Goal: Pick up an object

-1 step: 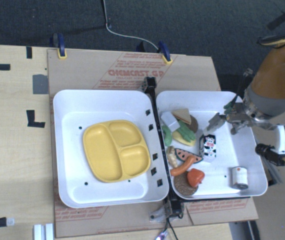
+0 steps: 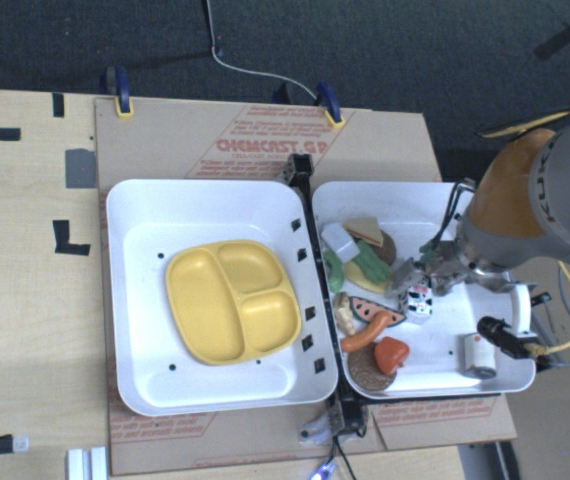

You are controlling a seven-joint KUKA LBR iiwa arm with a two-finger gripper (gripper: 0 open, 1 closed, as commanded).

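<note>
A heap of small toy foods is crowded along the left side of the right bin (image 2: 485,380), against the divider. Within it, a green piece (image 2: 370,265) lies beside a tan wedge (image 2: 366,232) at the far end; an orange carrot-like piece (image 2: 365,334), a red piece (image 2: 391,352) and a brown disc (image 2: 367,372) are found at the near end. No single item is named by the task, so any of these is judged a fair candidate. The clustering is judged to make a clean grasp awkward, since neighbours touch one another.

The gripper (image 2: 420,286) is seen low over the right bin, just right of the heap, reached in from the right on the grey arm (image 2: 525,208). A small white block with dark spots (image 2: 420,303) is seen right at its tip. Whether this block is pinched or merely lies beneath cannot be told, and whether anything is grasped cannot be judged either. The green piece lies just left of the tip; the red piece lies nearer the camera and slightly left.

In the left bin (image 2: 135,218) a yellow divided plate (image 2: 232,299) rests alone, well apart from the gripper. Both bins are set on a cardboard sheet (image 2: 265,138) clamped at its far edge, presumably to stop sliding.
</note>
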